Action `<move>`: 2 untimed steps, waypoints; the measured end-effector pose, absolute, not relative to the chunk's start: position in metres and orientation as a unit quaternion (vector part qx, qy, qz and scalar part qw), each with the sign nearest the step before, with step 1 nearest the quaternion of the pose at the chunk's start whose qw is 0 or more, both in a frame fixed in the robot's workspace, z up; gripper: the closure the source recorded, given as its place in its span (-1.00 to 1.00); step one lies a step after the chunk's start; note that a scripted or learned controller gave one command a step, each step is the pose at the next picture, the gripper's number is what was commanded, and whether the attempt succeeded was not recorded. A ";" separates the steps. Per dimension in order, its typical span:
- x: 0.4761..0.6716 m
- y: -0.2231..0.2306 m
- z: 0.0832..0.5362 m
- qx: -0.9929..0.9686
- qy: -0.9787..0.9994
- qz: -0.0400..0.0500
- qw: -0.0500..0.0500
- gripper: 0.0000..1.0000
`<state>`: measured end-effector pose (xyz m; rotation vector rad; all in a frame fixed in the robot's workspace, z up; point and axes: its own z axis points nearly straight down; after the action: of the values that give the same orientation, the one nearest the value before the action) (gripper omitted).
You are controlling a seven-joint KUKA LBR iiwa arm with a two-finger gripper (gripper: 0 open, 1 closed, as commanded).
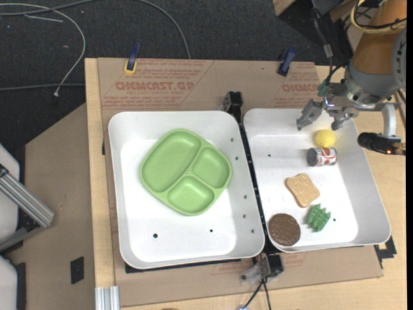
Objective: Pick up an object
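The right bin [271,134] holds a yellow ball [325,138], a small red and grey can [322,156] lying on its side, a tan slice of toast [302,189], a green spiky toy [317,217] and a brown round patty [284,229]. My gripper [324,114] hangs over the bin's far edge, just above and behind the yellow ball. Its fingers [308,115] are spread apart with nothing between them. The arm comes in from the upper right.
The left bin [126,192] carries a green divided plate [186,171]. Blue clamps [133,55] hold the cardboard sheet at the back. Black clips [232,101] join the bins at the middle seam. Cables lie on the dark floor behind.
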<state>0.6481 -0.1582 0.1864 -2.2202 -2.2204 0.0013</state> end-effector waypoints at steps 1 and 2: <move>0.648 -0.158 0.187 -0.707 -0.707 0.000 0.000 -1.00; 0.651 -0.157 0.147 -0.706 -0.708 0.001 0.001 -1.00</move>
<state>0.6513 -0.1571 0.1469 -2.2177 -2.2217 0.0019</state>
